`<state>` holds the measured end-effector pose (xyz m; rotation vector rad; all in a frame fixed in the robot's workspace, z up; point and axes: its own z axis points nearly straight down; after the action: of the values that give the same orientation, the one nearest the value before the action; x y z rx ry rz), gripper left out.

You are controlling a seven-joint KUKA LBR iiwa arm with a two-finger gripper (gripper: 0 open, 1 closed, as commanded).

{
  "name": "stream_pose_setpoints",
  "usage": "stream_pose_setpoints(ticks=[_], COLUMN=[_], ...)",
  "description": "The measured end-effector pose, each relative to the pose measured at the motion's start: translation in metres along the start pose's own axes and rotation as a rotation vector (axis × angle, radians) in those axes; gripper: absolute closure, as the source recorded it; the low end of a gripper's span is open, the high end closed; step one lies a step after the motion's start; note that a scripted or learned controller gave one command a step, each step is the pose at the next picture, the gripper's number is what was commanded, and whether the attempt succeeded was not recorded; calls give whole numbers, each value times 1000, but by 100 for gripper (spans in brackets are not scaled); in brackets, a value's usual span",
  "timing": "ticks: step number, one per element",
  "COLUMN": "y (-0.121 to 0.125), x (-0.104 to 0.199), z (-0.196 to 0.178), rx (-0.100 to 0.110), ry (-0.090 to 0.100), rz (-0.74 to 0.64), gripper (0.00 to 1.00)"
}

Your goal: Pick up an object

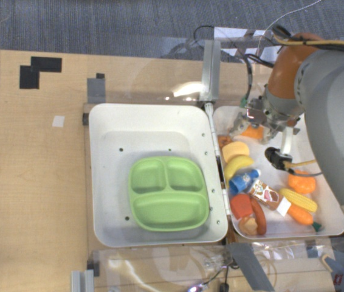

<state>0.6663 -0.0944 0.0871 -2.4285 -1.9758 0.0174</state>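
The right bin (336, 227) holds several toy foods. My gripper (256, 125) hangs low over the bin's back end, just above a small orange piece (252, 133) that its body partly hides. In front of it lie a pale orange block (237, 149), a yellow banana (237, 164) and a blue item (244, 180). Nearer the front sit a red piece (240, 204), a sausage (259, 215) and a red-and-white packet (266, 194). An orange fruit (301, 183), a corn cob (298, 199) and a carrot (306, 218) lie to the right.
The left bin (111, 126) holds a green divided plate (168, 193). A metal divider rail (218, 163) separates the two bins. The grey arm (333, 120) covers the right bin's right side.
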Motion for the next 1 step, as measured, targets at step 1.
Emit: stream_pose_setpoints(ticks=[1], y=[-3], x=[-2], z=[-7], rx=[14], ry=[-5], rz=[-7], gripper=[100])
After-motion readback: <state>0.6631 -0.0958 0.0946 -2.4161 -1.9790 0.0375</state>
